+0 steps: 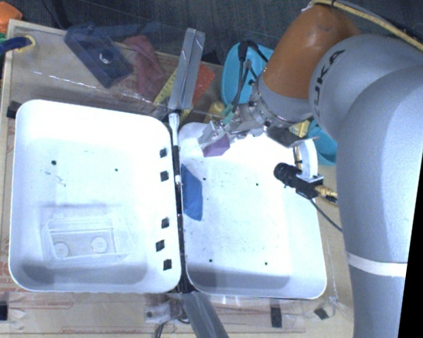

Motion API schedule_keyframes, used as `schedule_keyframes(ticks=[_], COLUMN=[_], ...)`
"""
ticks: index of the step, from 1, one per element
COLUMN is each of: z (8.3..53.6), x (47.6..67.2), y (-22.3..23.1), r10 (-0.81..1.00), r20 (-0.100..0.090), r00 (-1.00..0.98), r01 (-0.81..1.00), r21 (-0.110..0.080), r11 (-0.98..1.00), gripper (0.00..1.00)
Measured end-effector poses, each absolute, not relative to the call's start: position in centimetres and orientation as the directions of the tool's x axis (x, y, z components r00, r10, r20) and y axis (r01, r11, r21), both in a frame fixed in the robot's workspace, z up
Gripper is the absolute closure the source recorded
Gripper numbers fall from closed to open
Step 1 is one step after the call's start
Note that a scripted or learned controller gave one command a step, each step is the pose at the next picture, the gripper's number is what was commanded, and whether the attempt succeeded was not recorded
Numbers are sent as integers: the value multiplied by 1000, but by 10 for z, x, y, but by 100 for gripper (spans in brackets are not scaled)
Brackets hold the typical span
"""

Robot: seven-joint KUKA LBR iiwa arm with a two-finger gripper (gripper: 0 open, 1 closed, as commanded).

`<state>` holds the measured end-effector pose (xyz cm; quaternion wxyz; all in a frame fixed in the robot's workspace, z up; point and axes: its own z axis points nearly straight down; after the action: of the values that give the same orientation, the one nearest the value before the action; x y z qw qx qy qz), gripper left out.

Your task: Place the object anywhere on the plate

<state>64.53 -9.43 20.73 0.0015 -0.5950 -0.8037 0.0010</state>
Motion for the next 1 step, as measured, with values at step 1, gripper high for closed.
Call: schedule_keyframes(ticks=[1], z=[364], x=[657], y=[-118], r10=[986], r20=[-1], r00=[-169], r01=[986], r21=[1], r11=[169], gripper=[100])
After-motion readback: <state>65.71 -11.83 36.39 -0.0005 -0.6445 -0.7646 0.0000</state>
